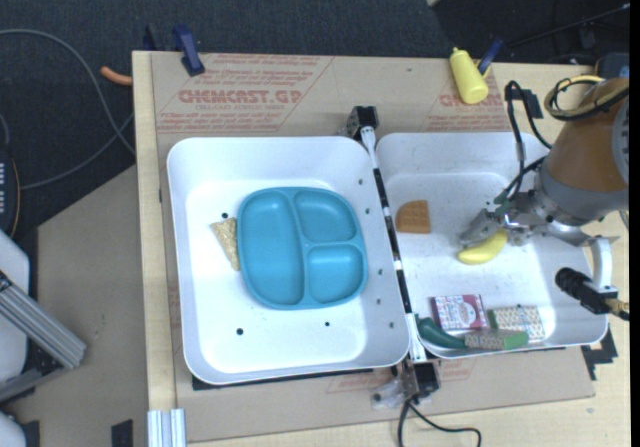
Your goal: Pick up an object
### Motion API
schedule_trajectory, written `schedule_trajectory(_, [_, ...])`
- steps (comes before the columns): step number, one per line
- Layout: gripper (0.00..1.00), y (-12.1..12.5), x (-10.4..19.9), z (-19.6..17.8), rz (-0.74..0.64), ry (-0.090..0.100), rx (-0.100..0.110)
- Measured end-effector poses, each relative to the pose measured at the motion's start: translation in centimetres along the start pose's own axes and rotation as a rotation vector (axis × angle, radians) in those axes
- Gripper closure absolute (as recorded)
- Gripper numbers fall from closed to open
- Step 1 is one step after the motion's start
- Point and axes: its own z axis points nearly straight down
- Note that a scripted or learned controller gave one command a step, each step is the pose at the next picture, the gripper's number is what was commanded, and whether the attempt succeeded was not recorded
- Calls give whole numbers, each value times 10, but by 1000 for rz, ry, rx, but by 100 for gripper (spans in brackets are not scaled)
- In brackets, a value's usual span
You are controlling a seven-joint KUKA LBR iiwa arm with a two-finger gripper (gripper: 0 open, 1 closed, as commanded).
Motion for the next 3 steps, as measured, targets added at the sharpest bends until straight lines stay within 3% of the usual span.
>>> schedule_trajectory(1, [100, 1, 0, -10, 0, 0, -2])
schedule_trajectory(2, [100, 24, 43, -131, -3, -2, -6])
schedule_trajectory(3, [100, 48, 116, -113, -2, 0, -3])
